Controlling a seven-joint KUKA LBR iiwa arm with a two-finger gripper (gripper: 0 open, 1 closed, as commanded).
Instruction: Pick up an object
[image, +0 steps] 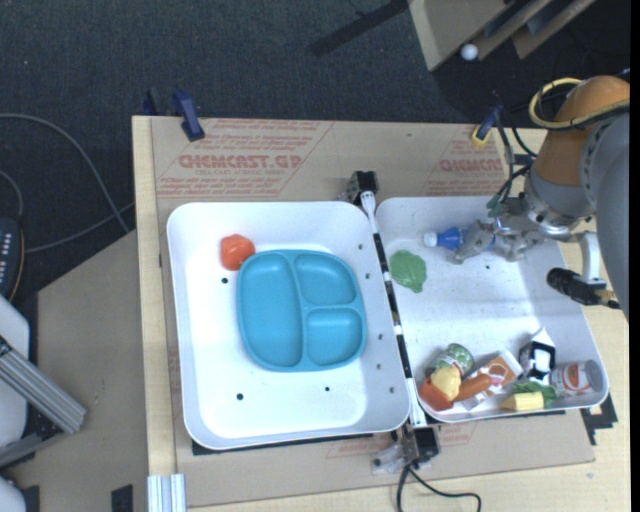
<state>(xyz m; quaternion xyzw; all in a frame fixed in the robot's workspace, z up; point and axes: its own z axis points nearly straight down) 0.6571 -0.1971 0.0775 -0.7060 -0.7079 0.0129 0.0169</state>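
Between the green toy (408, 270) and the toy pile (487, 379) I see lots of bare floor in the right bin (480, 310). My gripper (490, 240) sits low near the back wall, beside a blue bottle (443, 239); its opening I cannot tell.

The desk (150, 300), a pale board printed with red lettering along its far edge, carried two shallow white bins side by side, the left bin (195, 330) and the right bin (470, 300) touching along their inner rims, with blue clamps (187, 115) at its far corners.
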